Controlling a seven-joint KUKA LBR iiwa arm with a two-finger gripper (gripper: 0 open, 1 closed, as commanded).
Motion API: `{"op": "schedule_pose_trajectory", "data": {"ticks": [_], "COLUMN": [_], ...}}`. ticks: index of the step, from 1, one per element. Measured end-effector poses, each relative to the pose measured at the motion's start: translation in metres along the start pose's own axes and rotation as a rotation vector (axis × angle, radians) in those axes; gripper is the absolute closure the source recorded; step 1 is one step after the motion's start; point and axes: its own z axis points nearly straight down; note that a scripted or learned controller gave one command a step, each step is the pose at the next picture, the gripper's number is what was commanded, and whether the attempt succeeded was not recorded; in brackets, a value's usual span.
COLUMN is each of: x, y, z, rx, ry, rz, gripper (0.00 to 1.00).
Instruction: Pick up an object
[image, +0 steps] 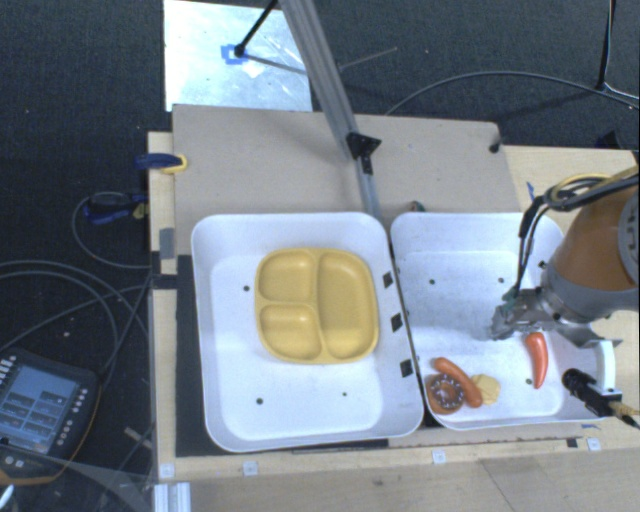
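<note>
From the overhead cam I've got the gripper (507, 322) low in the right bin (450, 250), but honestly can't tell its state from this angle. Closest target is the orange carrot (538, 358) just beside it toward the near side, lying roughly upright in view. A sausage (457, 379), donut (444, 393) and a pale cookie (486, 386) cluster near the front wall. I'd go for the carrot, straddling its narrow width. Yellow divided plate (318, 305) sits in the left bin (230, 400).

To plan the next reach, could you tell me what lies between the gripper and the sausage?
In the camera view, only bare white bin floor lies between the gripper and the sausage.
</note>
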Motion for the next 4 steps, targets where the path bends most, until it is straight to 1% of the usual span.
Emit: {"op": "schedule_pose_trajectory", "data": {"ticks": [2, 3, 4], "x": [-0.01, -0.011, 0.042], "y": [0.01, 0.012, 0.012], "z": [-0.127, -0.181, -0.164], "rx": [-0.006, -0.005, 0.002], "ry": [-0.002, -0.002, 0.002], "rz": [-0.006, -0.007, -0.011], "gripper": [1.0, 1.0, 1.0]}}
